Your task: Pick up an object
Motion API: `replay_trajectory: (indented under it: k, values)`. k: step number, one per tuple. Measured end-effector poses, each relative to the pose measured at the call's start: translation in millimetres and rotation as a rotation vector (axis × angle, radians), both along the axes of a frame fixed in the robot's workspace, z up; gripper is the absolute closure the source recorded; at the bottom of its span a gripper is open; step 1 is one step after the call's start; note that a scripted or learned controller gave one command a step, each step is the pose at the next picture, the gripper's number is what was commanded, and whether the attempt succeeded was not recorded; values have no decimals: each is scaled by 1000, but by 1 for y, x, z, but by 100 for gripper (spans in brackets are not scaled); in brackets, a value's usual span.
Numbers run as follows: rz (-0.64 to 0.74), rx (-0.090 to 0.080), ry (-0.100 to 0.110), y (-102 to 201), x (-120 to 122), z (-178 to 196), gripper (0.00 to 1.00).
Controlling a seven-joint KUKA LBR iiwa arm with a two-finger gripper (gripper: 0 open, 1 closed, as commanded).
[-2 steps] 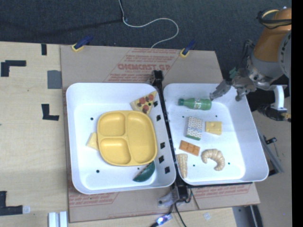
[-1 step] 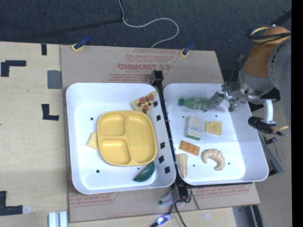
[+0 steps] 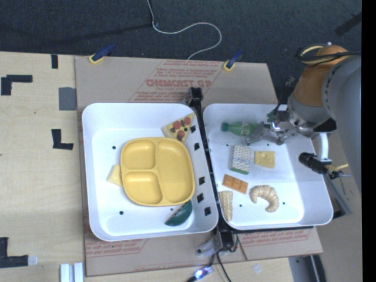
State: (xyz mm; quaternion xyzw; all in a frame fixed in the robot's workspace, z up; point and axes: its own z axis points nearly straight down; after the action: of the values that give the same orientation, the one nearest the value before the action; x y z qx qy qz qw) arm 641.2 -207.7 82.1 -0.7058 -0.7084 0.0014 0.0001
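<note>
1. Looking down at a slant, the camera view takes in two shallow white bins side by side on a sheet of cardboard over a wooden bench: the left bin (image 3: 97, 157) and the right bin (image 3: 294, 207).
2. The grey arm (image 3: 343, 93), with an orange band (image 3: 314, 81) above its wrist, reaches in from the right over the far right corner of the right bin.
3. The gripper (image 3: 258, 135) hangs low near the back of the right bin. Its dark fingers point toward the bin's middle, and whether they are apart or together cannot be told.
4. A green bottle (image 3: 238, 127) lies on its side just beside the gripper's tip, at the back of the right bin. Nothing shows between the fingers.
5. Nearer the front of that bin lie a speckled pale block (image 3: 241, 158), a yellow cheese-like square (image 3: 265, 158), an orange cracker (image 3: 235, 184), a croissant (image 3: 265, 196) and a waffle cone (image 3: 226, 204) against the bin's left wall.
6. The left bin holds a yellow divided plate (image 3: 157, 171) in its middle, a pizza slice (image 3: 180, 128) behind it, a pale yellow wedge (image 3: 114, 174) at its left edge, and a dark green piece (image 3: 179, 216) at its front.
</note>
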Motion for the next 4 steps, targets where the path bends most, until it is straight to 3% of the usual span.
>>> replay_trajectory:
  k: [1,3,4]
  values:
    - [2,-1,-3,0,1,13,100]
    - [-2,0,-7,-1,8,125,100]
    - [-3,2,-3,0,9,143,100]
